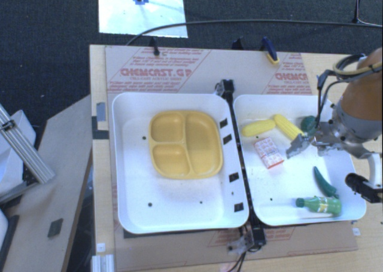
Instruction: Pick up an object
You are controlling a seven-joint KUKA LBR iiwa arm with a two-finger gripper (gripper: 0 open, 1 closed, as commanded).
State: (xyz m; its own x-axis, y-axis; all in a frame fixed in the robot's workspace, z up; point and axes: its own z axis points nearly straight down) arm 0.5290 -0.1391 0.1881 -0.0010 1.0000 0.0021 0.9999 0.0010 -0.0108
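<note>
On the bench, two shallow white bins sit side by side over a sheet printed with red lettering.

Left bin — one yellow divided plate, three compartments, lying flat near the bin's middle.

Right bin — six items:
- yellow lemon-like piece, toward the far left of the bin;
- corn cob, just beside it on the right, lying at a slant;
- small white packet with red print, in front of those two;
- dark green rounded item, partly hidden by the arm's wrist;
- dark green pepper-like piece, toward the near right;
- green bottle with yellow label, lying on its side by the near rim.

Arm — grey with an orange band, reaching in from the right over the right bin. Gripper sits low, just right of the packet and below the corn cob; nothing is visibly between its fingers, and whether they are spread or pressed together cannot be told from this angle.
</note>
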